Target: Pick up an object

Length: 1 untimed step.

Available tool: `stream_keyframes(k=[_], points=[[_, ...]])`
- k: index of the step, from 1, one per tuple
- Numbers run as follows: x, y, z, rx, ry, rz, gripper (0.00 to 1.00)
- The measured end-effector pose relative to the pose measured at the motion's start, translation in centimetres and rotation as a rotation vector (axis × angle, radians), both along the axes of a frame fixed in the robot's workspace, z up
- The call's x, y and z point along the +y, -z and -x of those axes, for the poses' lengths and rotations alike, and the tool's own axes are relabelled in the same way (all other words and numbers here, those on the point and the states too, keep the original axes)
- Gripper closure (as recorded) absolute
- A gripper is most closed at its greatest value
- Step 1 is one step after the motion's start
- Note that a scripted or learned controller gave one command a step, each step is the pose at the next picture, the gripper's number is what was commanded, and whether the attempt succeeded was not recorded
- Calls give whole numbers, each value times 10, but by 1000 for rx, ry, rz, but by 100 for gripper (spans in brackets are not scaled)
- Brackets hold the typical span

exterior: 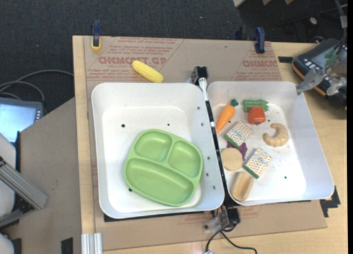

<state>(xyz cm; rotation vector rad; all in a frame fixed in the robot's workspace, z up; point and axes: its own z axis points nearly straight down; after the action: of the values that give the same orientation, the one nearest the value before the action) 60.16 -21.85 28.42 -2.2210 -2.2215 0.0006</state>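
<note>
The right bin (309, 153) holds several toy foods. There is an orange carrot (225, 116), a green piece (255, 104) touching a red one (256, 115), and a tan croissant (277, 135). Two patterned packets (239, 134) (257, 162) flank a round tan disc (231, 160), and a tan loaf (241, 185) lies near the front. My gripper (319, 77) hangs at the view's right edge, beyond the bin's far right corner, well apart from all of them.
In the left bin (110, 109) a green divided plate (164, 166) lies toward the front. A yellow corn cob (147, 71) rests on the cardboard behind the left bin. Blue clamps (259, 39) hold the board's back edge.
</note>
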Motion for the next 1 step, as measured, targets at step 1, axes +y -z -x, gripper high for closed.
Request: stream_keyframes(k=[1], points=[[87, -134, -69, -21, -11, 4, 0]])
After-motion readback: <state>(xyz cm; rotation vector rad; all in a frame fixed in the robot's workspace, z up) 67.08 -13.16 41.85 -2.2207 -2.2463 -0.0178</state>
